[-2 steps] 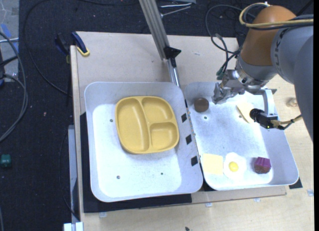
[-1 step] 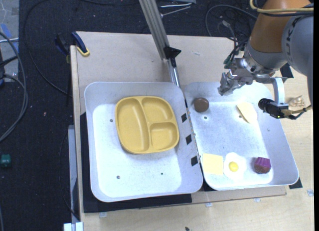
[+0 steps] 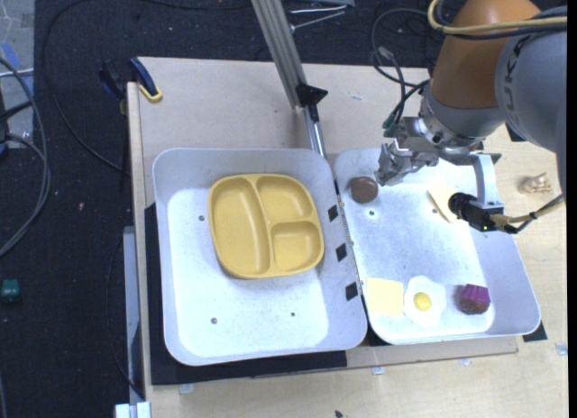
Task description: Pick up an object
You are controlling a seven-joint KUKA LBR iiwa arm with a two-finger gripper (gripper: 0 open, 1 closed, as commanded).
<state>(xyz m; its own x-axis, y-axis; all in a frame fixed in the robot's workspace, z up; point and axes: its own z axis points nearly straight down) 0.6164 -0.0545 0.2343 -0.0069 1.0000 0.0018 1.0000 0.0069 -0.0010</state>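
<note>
My gripper (image 3: pixel 394 169) hangs over the far left part of the right bin (image 3: pixel 505 272), just right of a small round brown object (image 3: pixel 363 190). Along that bin's near edge lie a pale yellow cheese slice (image 3: pixel 384 296), a toy fried egg (image 3: pixel 423 302) and a small purple piece (image 3: pixel 473 298). A pale yellow piece (image 3: pixel 441 204) lies near the far right, partly hidden by the arm's black fitting. I see nothing between the gripper's tips.
The left bin (image 3: pixel 180 272) holds a yellow divided plate (image 3: pixel 266 224). A slanted metal pole (image 3: pixel 284 47) rises from between the bins at the back. A small tan item (image 3: pixel 538 184) lies on the bench right of the bins.
</note>
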